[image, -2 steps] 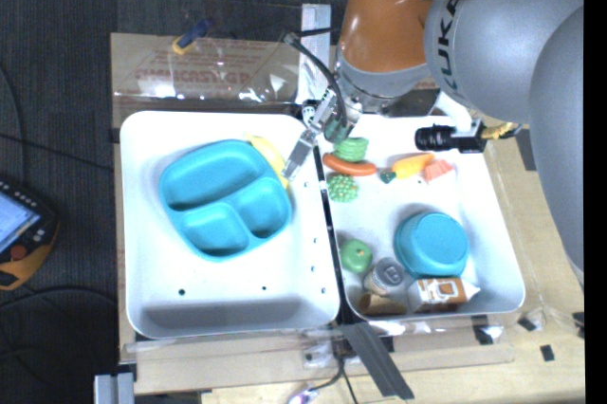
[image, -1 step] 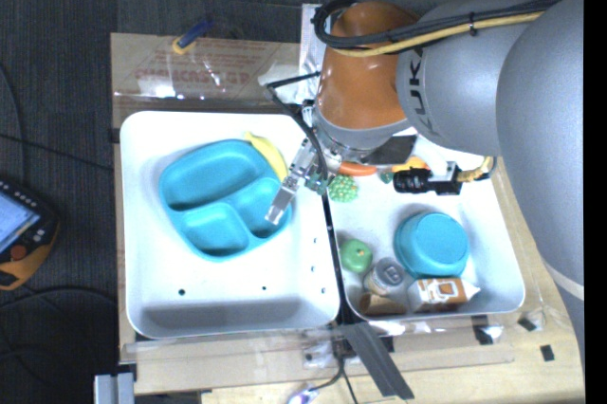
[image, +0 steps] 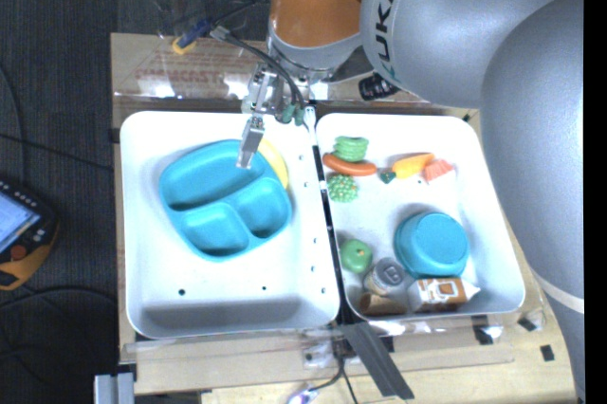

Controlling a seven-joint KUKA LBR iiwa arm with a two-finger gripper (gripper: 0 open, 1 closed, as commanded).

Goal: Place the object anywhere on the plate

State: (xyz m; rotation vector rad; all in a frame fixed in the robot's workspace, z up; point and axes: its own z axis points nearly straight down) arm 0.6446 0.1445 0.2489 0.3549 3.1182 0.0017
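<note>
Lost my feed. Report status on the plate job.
Gripper over the plate's far rim, left bin. Nothing seen between fingers. Yellow object at plate's far edge. Toys in right bin.

Glossy blue plastic plate (image: 225,203); smooth white plastic bins (image: 152,298); bench (image: 142,61) probably matt wood.

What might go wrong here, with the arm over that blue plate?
The gripper hangs at the far rim of the plate, so a drop could miss. A yellow thing lies half hidden by that rim and may slide off behind it. Whether the gripper holds anything is unclear; it may come away with nothing placed.
</note>
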